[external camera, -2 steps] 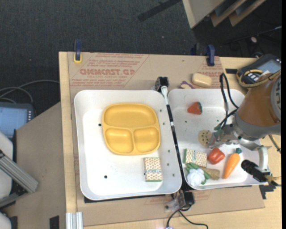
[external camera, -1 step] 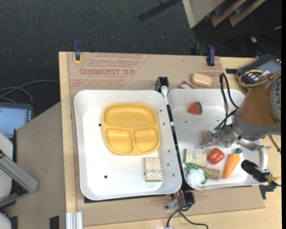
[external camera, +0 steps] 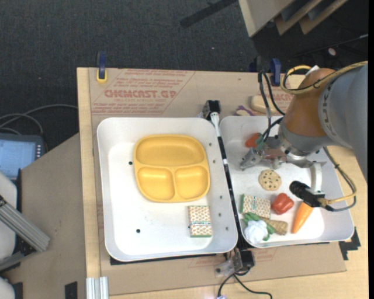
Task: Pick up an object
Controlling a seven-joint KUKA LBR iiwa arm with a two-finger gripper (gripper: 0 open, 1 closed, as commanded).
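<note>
Here the hand (external camera: 252, 159) hangs low in the right bin (external camera: 234, 125), fingers spread and gripping nothing, apparently lining up a pick. The cookie (external camera: 269, 179) lies just beside it, with the carrot (external camera: 302, 216) nearer.

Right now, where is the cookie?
In the camera view the cookie lies in the right bin, just below the pincer, with the red pepper and a small patterned packet below it.

Dark grey carpet (external camera: 117, 29) surrounds the cardboard-covered worktop (external camera: 152, 93); a wooden furniture corner (external camera: 280, 14) stands beyond; even light.
</note>
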